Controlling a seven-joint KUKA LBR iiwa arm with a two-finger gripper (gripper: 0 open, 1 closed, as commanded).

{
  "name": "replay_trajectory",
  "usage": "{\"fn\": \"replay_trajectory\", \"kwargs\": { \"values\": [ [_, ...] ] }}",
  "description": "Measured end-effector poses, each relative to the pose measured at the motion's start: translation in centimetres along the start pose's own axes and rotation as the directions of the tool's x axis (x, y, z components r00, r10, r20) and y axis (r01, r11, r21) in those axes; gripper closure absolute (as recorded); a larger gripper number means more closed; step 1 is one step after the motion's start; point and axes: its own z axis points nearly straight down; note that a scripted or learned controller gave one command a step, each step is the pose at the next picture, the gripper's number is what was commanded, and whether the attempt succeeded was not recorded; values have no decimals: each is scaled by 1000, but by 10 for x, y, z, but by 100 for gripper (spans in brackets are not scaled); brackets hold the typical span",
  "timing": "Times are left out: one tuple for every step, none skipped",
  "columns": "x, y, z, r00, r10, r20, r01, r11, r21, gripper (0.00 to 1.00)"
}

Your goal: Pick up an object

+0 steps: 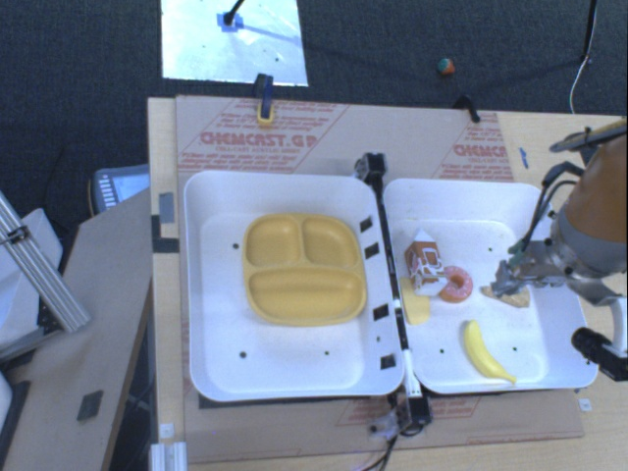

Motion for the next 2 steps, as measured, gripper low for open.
{"fn": "replay_trajectory", "kwargs": {
  "values": [
    [-3,10,-47,1000,-1,0,1,1000,1,100],
    [-3,12,-91,1000,-1,0,1,1000,1,100]
  ]
}}
